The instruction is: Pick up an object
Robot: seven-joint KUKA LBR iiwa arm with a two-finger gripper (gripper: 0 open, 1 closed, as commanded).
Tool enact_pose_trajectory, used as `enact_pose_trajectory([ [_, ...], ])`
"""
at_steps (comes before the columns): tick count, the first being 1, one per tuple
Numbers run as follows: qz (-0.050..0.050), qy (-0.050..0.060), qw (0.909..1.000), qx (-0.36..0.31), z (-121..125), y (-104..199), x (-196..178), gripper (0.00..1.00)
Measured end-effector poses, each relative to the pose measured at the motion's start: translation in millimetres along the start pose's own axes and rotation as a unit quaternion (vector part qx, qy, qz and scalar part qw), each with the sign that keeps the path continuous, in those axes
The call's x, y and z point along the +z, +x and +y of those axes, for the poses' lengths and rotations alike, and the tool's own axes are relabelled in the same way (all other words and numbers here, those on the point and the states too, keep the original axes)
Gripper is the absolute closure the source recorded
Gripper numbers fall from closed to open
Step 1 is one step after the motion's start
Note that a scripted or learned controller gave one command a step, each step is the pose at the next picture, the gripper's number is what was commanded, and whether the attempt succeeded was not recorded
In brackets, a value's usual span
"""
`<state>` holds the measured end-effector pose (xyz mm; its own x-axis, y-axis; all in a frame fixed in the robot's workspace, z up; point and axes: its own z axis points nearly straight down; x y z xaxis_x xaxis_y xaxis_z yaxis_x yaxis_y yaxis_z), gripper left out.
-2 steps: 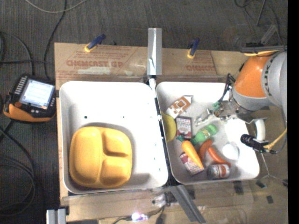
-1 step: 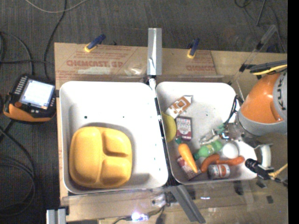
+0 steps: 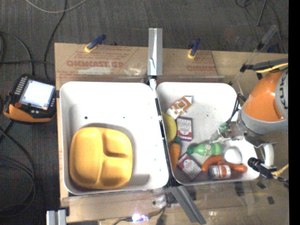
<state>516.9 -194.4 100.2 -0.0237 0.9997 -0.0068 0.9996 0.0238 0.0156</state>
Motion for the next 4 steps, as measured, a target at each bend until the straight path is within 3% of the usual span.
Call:
enact_pose_trajectory([
  [1,0.0,0.0,1.0,0.0,-0.3,-0.1,0.2,0.0],
  [2,0.011,0.003,0.9995,0.03,59.1,-17.4,9.0,0.0],
  [3,-0.001,0.002,0.9998,-0.018,62.7,31.8,10.9,0.0],
  [4,0.003,0.009,0.998,0.063,52.4,53.6,-27.0,0.0],
])
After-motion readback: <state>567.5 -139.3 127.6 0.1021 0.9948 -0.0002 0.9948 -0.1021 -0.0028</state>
